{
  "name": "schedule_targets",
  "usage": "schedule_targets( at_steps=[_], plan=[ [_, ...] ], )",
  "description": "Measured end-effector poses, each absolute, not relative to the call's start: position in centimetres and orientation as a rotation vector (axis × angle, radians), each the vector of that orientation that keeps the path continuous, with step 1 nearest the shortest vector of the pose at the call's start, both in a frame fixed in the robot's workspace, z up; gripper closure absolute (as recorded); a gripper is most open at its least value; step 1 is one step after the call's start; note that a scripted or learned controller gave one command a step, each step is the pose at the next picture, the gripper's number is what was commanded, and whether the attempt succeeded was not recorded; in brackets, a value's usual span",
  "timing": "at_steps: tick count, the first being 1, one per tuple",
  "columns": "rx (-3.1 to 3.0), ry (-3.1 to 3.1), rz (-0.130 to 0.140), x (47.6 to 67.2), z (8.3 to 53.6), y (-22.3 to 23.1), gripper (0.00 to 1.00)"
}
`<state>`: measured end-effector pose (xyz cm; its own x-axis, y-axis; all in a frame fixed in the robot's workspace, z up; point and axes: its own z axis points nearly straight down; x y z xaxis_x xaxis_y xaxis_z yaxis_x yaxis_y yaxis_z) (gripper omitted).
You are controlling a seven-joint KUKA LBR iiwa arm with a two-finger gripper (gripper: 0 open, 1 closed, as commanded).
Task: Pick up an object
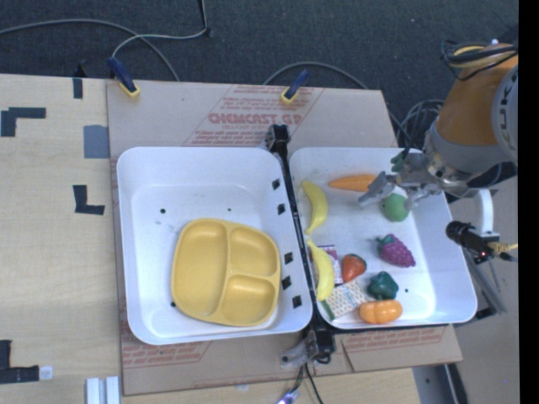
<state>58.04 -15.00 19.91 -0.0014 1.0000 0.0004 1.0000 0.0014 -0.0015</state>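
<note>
On cardboard-covered bench [244,116], two white bins [135,225]; tool [396,188] spread wide, holding nothing.

In the right bin [438,251], toys are crowding the near end: purple grapes [396,250], a strawberry [353,267], a dark green piece [382,284] and an orange pumpkin [379,311] are sitting close together. Two bananas [315,204] are lining the divider side. The middle strip (bare white floor) is staying open. The yellow tray [226,271] is filling much of the left bin [143,183].
</note>
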Motion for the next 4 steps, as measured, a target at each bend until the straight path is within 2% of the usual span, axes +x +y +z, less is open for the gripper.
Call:
schedule_targets(
  at_steps=[1,2,3,4],
  plan=[
    [-2.222,-2.221,0.001,52.1,12.9,-9.6,0.0],
    [-2.23,-2.231,-0.02,49.9,9.0,-9.9,0.0],
    [-2.239,-2.232,-0.014,50.0,10.2,-10.3,1.0],
    [-2.219,-2.224,-0.001,56.3,18.4,-3.2,1.0]
  ],
)
